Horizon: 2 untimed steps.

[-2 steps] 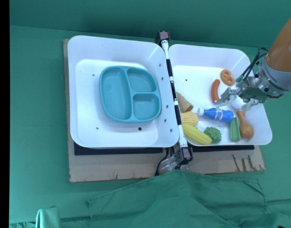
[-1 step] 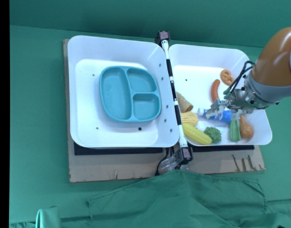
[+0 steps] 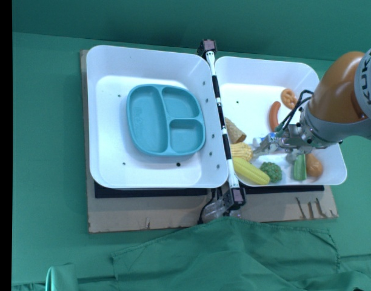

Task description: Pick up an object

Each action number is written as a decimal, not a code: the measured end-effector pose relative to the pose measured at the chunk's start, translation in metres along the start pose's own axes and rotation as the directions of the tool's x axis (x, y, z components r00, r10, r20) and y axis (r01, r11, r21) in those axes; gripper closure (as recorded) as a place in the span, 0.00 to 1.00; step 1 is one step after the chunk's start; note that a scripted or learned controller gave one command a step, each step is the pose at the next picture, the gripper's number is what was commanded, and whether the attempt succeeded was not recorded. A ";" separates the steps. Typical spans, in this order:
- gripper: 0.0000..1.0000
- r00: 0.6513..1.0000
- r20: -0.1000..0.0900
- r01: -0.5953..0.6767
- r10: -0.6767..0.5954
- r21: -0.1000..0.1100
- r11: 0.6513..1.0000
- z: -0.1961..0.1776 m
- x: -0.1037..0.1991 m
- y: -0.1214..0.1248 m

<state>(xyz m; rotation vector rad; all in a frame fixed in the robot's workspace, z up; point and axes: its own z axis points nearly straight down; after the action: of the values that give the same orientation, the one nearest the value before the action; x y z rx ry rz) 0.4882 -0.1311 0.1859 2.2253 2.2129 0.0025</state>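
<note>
Claw (image 3: pixel 262 144) hovers beside bumpy yellow corn cob (image 3: pixel 250 171).

Toy foods lay in the right bin (image 3: pixel 307 77): a red sausage (image 3: pixel 274 114), yellow corn (image 3: pixel 251 171), green broccoli (image 3: pixel 271 171), a cone (image 3: pixel 234 130), and a green pod (image 3: pixel 299 167).

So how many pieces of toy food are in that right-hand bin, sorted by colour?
Yellow: 2, a corn cob and a smaller corn piece
Green: 2, broccoli and a long green vegetable
Orange: 2, a pretzel-like piece and a rounded piece
Red: 1, a sausage
Tan: 1, a cone-like piece
Total: 8, though the arm may hide more.
</note>
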 end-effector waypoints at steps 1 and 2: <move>1.00 1.000 0.003 -0.003 0.003 -0.011 1.000 -0.015 -0.001 0.002; 1.00 1.000 0.002 0.003 -0.003 -0.005 1.000 -0.062 0.005 0.004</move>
<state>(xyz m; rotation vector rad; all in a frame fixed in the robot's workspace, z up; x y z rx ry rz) 0.4921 -0.1263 0.2480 2.2183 2.2134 0.0061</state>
